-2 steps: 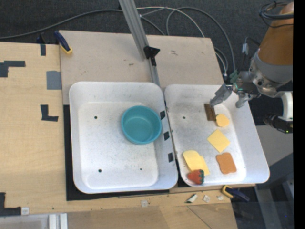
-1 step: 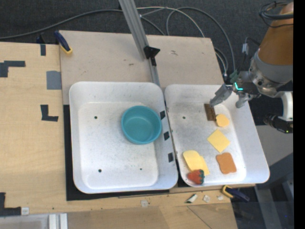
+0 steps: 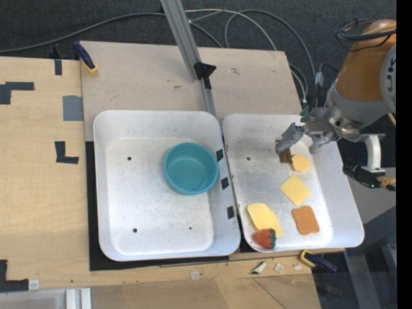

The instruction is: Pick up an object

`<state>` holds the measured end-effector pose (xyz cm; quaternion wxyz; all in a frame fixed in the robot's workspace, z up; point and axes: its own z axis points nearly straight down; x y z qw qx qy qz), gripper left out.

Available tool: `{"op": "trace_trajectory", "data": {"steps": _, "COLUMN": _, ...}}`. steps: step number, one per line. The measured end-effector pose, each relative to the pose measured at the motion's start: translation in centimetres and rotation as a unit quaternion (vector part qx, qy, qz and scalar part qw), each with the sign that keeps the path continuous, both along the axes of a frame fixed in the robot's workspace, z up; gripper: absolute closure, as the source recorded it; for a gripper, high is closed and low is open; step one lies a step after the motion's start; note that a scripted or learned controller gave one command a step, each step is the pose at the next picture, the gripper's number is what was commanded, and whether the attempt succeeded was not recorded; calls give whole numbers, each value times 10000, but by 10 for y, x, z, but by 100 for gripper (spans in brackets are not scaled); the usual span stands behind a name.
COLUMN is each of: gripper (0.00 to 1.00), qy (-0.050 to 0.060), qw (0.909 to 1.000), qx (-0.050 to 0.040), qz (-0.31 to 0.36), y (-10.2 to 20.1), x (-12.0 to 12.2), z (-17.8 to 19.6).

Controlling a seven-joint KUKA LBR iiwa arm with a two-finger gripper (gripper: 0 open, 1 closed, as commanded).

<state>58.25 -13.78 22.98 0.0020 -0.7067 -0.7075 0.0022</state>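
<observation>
Dark carpet surrounds a pale wooden bench (image 3: 38, 172) carrying two shallow white bins side by side. At nine o'clock, the left bin (image 3: 116, 172) holds a teal bowl (image 3: 190, 167), upright, toward its right half. At three o'clock, the right bin (image 3: 257, 172) holds the loose food pieces: a small round orange-yellow piece (image 3: 300, 163) near its upper middle, a yellow square slice (image 3: 295, 189) just toward six o'clock from it, an orange rectangular piece (image 3: 306, 220) lower still, and a pale yellow piece (image 3: 262, 216) touching a red strawberry-like item (image 3: 264, 238) near the front rim. The gripper (image 3: 286, 150) reaches in from three o'clock, tips down beside the round piece; whether its jaws are wide or narrow cannot be told, and nothing visibly sits between them.
</observation>
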Motion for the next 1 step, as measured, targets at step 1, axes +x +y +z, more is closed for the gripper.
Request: {"op": "trace_trajectory", "data": {"steps": 1, "gripper": 0, "qy": 6, "qw": 10000, "qx": 1, "qz": -2, "y": -8, "x": 4, "z": -55}}
